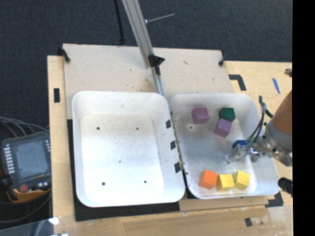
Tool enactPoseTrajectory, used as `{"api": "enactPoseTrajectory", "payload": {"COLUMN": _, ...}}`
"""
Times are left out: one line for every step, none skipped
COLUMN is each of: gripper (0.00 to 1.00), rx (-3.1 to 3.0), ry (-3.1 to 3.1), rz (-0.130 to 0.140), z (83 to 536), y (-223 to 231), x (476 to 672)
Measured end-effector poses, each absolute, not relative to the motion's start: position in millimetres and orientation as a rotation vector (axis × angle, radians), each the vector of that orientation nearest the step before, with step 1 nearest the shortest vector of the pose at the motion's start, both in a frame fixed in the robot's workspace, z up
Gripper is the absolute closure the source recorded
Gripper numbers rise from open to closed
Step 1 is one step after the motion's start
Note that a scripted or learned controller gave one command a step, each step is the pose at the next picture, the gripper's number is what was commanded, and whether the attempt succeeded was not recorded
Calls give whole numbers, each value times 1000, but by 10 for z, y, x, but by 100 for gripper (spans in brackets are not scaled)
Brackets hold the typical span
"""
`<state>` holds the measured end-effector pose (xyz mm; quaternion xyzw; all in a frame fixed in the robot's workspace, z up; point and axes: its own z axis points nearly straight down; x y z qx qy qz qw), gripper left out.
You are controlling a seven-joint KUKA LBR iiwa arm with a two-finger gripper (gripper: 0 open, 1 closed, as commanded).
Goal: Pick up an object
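Clearly, no block is gripped yet: the hand [239, 153] is lowered into the right bin [246, 102] near a blue block [239, 144], and its state cannot be told. A miss or a sideways nudge is risked, since purple block [223, 127] and yellow blocks [234, 180] are crowded nearby. The arm is cut off at the frame edge.

The arm [283, 127] is cut off at right.

Grey arm [280, 127] from the right, wrist low, reaching leftward
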<state>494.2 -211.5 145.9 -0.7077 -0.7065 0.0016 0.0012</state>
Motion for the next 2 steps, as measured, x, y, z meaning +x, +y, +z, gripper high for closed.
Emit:
{"api": "enactPoseTrajectory", "payload": {"gripper": 0, "rx": -2228, "ry": -2222, "rz": 0, "z": 973, "y": -2137, "x": 4954}}
{"api": "enactPoseTrajectory", "payload": {"gripper": 100, "rx": -2238, "ry": -2217, "rz": -6, "z": 1100, "y": -2144, "x": 4969}}
